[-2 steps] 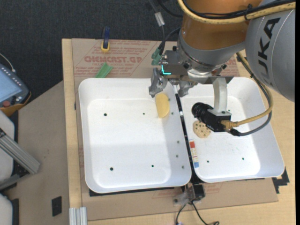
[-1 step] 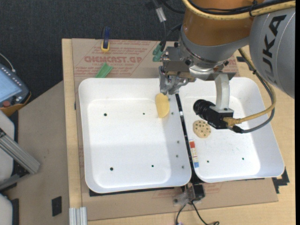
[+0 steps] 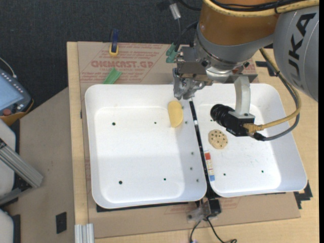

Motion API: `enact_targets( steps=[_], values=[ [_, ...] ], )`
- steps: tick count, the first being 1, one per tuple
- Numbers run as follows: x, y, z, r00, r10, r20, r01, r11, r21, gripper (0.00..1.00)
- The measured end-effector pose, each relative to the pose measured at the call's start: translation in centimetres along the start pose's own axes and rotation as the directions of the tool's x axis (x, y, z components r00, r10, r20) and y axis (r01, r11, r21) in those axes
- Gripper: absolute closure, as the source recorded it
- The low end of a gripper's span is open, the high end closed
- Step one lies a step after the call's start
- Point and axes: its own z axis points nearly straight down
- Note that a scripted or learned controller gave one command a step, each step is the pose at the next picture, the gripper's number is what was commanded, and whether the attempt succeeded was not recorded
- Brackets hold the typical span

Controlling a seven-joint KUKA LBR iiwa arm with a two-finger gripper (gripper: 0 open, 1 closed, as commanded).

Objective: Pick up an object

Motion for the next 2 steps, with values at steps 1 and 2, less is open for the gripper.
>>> enact_targets(
  steps=[1, 2],
  values=[
    [0.1, 0.0, -1.0, 1.0, -0.001, 0.0, 0.001, 1.0, -0.002, 1.0],
    [0.1, 0.1, -2.0, 1.0, -0.002, 0.0, 0.002, 1.0, -0.004, 1.0]
  ],
)
